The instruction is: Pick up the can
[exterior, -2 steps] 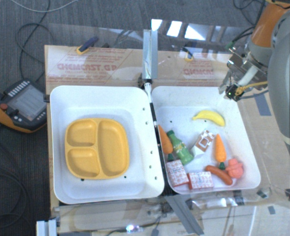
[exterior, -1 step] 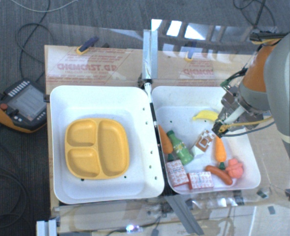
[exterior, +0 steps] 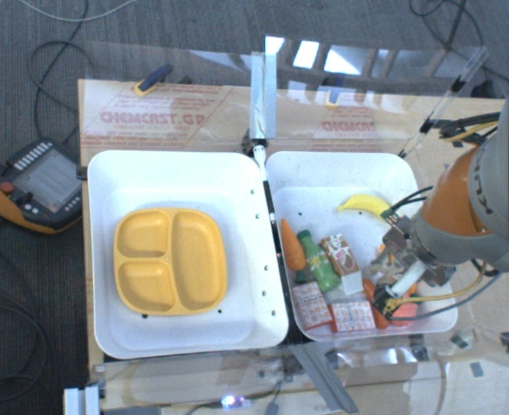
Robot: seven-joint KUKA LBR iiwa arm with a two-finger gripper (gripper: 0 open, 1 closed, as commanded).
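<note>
Below, two white bins (exterior: 98, 258) share a cardboard-topped bench (exterior: 163, 115).

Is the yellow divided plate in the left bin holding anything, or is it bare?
Bare. The yellow plate lies flat in the left bin, all three compartments showing only plain yellow; the food items sit in the right bin.

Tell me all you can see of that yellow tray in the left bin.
The tray is a yellow, plastic-looking plate with rounded corners, split into three compartments: two small ones on its left and one large one on its right. It lies flat, face up, slightly turned, near the middle of the left bin, resting on the white floor. Nothing lies in its compartments, and nothing else touches it.
</note>
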